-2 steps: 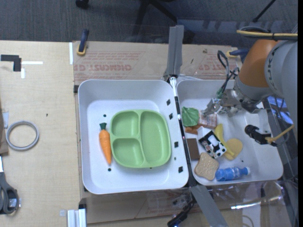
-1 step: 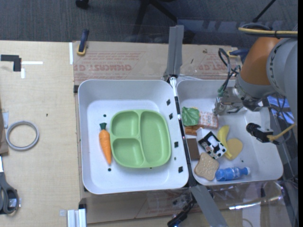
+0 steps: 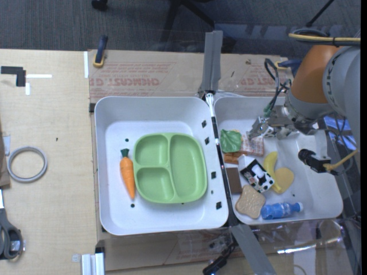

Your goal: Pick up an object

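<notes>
The gripper [image 3: 261,126] hangs above crowded snacks [image 3: 252,145], right of centre; jaws' state I cannot tell; it may grab two.

The arm [image 3: 335,79] is chunky and rounded, light grey with a fat orange band [image 3: 312,73] wrapped around it at about 10 o'clock on the housing. Black and yellow cables [image 3: 324,37] loop over it, and the gripper [image 3: 261,126] end is small, silvery metal bits.

My gripper [image 3: 259,128] hangs low in the right bin [image 3: 321,208], just above a pinkish packet [image 3: 253,146]; a green tray [image 3: 171,168] and carrot [image 3: 127,173] lie in the left bin [image 3: 109,171].
</notes>
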You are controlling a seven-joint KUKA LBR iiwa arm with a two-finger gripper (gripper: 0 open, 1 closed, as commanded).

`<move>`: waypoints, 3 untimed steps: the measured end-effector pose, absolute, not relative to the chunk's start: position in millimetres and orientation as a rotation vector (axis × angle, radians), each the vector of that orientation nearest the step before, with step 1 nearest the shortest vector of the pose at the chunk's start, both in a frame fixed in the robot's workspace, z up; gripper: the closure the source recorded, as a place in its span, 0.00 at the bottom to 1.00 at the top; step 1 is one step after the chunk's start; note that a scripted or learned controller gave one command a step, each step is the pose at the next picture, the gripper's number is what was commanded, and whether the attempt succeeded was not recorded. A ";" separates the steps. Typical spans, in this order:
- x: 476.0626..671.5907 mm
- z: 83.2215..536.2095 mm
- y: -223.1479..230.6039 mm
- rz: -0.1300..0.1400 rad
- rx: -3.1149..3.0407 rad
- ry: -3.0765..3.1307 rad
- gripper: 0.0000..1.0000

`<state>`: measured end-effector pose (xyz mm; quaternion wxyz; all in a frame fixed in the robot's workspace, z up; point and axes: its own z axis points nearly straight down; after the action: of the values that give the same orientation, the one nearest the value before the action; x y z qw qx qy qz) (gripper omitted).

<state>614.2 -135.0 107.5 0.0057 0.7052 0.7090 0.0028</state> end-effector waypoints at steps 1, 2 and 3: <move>552.0 96.4 -137.9 0.009 2.449 1.958 0.00; 552.4 105.9 -138.6 0.010 2.452 1.956 1.00; 552.4 105.8 -138.5 0.010 2.452 1.956 0.00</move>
<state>552.4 -138.5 105.8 0.0025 0.7818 0.6235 0.0031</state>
